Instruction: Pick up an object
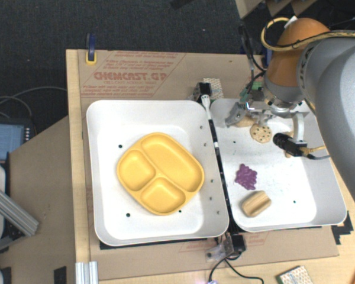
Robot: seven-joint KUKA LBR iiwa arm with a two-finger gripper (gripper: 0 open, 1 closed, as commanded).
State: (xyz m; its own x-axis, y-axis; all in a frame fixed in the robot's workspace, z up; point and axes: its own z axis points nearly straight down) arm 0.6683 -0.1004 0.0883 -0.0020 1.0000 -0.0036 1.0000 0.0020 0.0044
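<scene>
Claw upper right of frame, beside round cracker; grip state unclear. Cracker looks light, brittle: pinch edges gently. Purple grape cluster looks soft, bread roll easier.

Glossy yellow plastic tray; smooth white plastic bins; matt printed cardboard at the bench's far edge.

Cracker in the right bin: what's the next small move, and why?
Probably a short descent straight onto the cracker. The gripper sits at the far end of the right bin, right over it, while the purple grapes and bread roll lie well nearer the camera.
</scene>
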